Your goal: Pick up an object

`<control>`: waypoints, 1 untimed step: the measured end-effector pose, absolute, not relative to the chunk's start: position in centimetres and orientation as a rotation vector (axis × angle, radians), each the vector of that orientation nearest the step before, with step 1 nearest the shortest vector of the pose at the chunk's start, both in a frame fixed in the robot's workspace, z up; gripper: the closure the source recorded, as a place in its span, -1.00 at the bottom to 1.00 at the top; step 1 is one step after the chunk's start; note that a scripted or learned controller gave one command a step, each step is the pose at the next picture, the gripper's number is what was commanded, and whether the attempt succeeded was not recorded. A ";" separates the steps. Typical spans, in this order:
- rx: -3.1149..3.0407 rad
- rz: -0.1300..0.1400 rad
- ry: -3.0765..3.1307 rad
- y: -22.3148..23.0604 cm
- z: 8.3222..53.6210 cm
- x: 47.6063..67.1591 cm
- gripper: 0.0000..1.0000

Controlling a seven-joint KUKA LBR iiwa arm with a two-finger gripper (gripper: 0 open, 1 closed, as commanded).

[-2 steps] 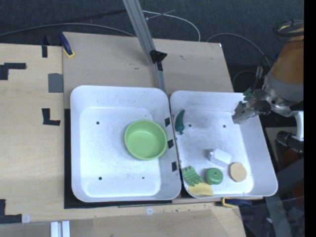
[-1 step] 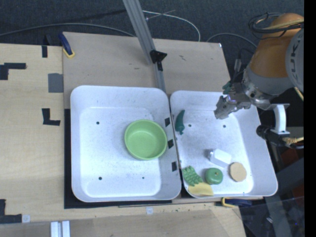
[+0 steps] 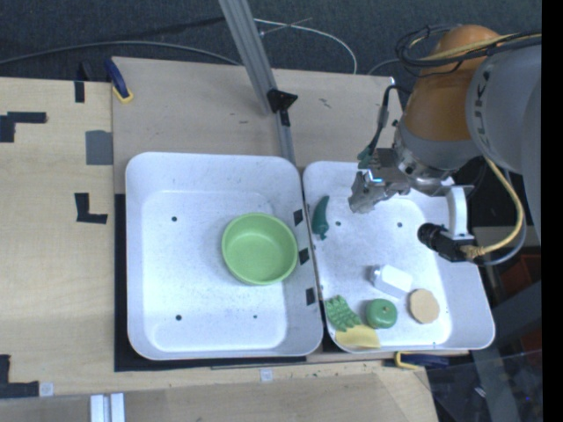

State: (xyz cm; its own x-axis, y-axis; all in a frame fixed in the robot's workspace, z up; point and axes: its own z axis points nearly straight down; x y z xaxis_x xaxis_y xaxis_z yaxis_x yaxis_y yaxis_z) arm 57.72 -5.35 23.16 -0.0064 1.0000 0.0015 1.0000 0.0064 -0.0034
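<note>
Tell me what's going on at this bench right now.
A grey and orange robot arm reaches in over the right bin, its gripper near that bin's upper left, close to a dark green piece. Nothing shows between its jaws. A green bowl sits in the left bin.
</note>
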 end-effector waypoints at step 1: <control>-2.213 0.001 -2.226 -1.0 22.8 58.5 1.00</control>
